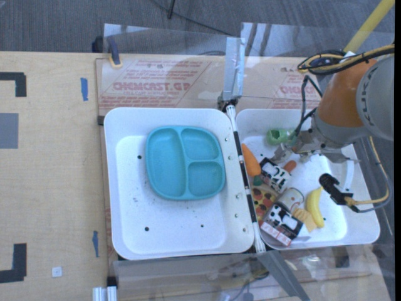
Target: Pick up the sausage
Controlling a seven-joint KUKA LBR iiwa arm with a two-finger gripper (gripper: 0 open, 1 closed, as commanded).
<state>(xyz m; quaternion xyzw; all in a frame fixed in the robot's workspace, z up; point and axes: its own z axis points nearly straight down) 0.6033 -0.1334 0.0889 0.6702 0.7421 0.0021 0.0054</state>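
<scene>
From the camera view above the bench, the grey arm with its orange band reaches in from the right and bends down over the right bin. The gripper hangs low over the upper middle of that bin, its dark metal parts pointing toward the bin's clutter. Whether the claw is spread or closed cannot be told from this slant; the tips blur into the items beneath, and nothing can be made out between them.

Just below the claw lies a small reddish-brown piece, seemingly the sausage, resting on the bin floor beside a black-and-white patterned block. Whether the claw touches it is unclear. A green toy sits just left of the gripper, near the bin's upper wall. An orange carrot lies along the bin's left edge. Lower down are a yellow banana, a second black-and-white box and a spotted red-and-yellow piece.

The left bin holds a teal divided plate, lying flat, well apart from the arm.
</scene>
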